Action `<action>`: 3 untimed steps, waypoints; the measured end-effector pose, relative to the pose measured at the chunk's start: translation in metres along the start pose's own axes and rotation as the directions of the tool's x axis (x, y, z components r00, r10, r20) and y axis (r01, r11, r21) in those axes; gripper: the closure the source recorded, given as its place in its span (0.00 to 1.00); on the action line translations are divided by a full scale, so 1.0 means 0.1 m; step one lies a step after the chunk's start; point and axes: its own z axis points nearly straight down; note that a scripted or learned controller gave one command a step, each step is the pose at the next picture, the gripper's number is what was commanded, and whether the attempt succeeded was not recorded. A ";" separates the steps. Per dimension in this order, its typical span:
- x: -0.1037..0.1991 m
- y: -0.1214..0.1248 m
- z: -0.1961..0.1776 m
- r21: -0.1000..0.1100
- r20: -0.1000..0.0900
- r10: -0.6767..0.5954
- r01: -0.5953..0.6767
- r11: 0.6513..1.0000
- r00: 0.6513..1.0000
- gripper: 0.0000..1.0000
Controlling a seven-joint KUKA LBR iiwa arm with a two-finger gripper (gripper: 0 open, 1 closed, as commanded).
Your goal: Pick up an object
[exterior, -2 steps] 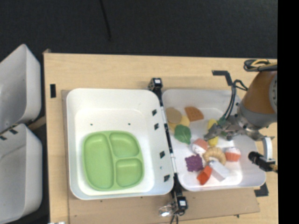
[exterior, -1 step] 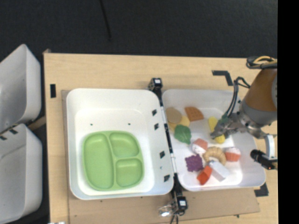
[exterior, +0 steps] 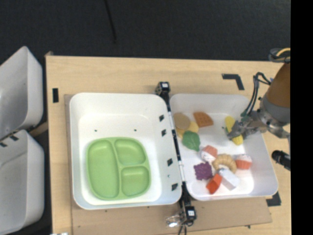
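The near rim of the right bin (exterior: 230, 196) lies closest to the camera, and just inside it sit a red piece (exterior: 214, 184) and a white block (exterior: 230, 179). Farther in are a purple toy (exterior: 203, 171), a tan ring-shaped piece (exterior: 224, 161) and a red-and-white piece (exterior: 243, 162).

The gripper (exterior: 236, 129) is low in this bin, near its far right side, right at a yellow toy (exterior: 231, 127) that shows both beyond and on the near side of it. Whether it is open or clamped on that toy cannot be told from here. This looks like the grasp step on the yellow toy. The next move, as I judge it, calls for a firm close and then a straight lift.

To the gripper's left lie an orange wedge (exterior: 203, 119), a tan round piece (exterior: 182, 121) and a green leafy toy (exterior: 191, 141), each apart from it. The bin's right wall is near the wrist, so sideways room there is slim; the space above is open. The left bin (exterior: 117, 104), well to the left, bears a green divided plate (exterior: 118, 168).
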 end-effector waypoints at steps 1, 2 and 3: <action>0.07 0.02 -0.58 -0.002 0.001 -0.009 0.009 1.000 1.000 1.00; 0.06 0.03 -0.89 -0.003 0.001 -0.011 0.011 1.000 1.000 1.00; 0.57 0.42 -0.91 -0.002 -0.001 -0.014 0.014 1.000 1.000 1.00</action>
